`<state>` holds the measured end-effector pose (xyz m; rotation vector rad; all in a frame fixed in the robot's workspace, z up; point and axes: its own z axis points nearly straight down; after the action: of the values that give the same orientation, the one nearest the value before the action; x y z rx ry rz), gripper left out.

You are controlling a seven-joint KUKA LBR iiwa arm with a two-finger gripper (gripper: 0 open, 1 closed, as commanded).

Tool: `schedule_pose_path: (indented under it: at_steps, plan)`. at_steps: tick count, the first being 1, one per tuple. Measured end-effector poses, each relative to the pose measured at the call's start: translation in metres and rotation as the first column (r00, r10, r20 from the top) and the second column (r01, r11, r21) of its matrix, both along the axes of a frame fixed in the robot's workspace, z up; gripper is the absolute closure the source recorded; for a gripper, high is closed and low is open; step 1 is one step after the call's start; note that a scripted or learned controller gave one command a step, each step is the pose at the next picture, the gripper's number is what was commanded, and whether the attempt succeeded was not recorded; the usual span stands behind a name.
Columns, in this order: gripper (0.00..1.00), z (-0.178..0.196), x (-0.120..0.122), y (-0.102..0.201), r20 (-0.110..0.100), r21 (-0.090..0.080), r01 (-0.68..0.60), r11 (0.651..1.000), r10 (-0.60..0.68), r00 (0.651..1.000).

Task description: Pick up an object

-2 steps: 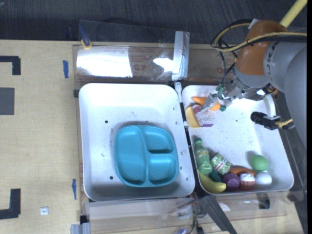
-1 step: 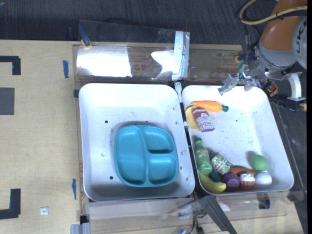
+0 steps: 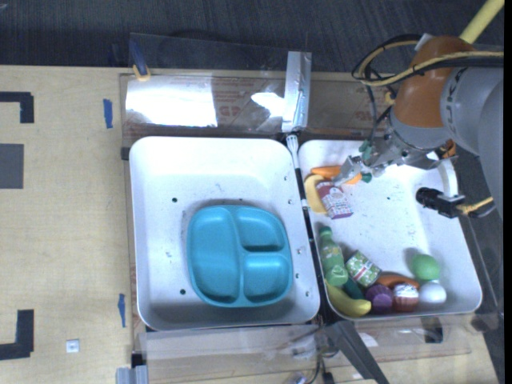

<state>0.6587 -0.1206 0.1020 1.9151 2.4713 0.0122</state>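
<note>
The arm [image 3: 448, 94] reaches in from the right over the top of the right bin [image 3: 460, 250], its gripper [image 3: 360, 166] down among the things at the bin's upper left corner, right beside a small printed packet [image 3: 338, 202] and something orange [image 3: 326, 171]. Along that bin's lower edge sits a jumble: a green bottle [image 3: 331, 261], a banana [image 3: 348, 302], a purple piece [image 3: 380, 297], a white egg [image 3: 433, 293] and a green ball [image 3: 426, 266]. Over in the left bin [image 3: 160, 174] a blue divided tray [image 3: 238, 254] lies flat on its own, near the middle.
</note>
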Motion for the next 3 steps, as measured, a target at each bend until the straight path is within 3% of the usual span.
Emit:
schedule_pose_path:
  at_steps: [1,2,3]
  plan:
    - [1.00,0.009,-0.001,-0.001,-0.005,-0.004,-0.002,1.000,0.002,1.000]
    - [0.00,0.010,0.000,-0.001,-0.002,-0.003,-0.002,1.000,0.002,1.000]
    - [0.00,0.014,0.006,0.010,-0.012,0.003,0.143,0.990,-0.143,0.990]
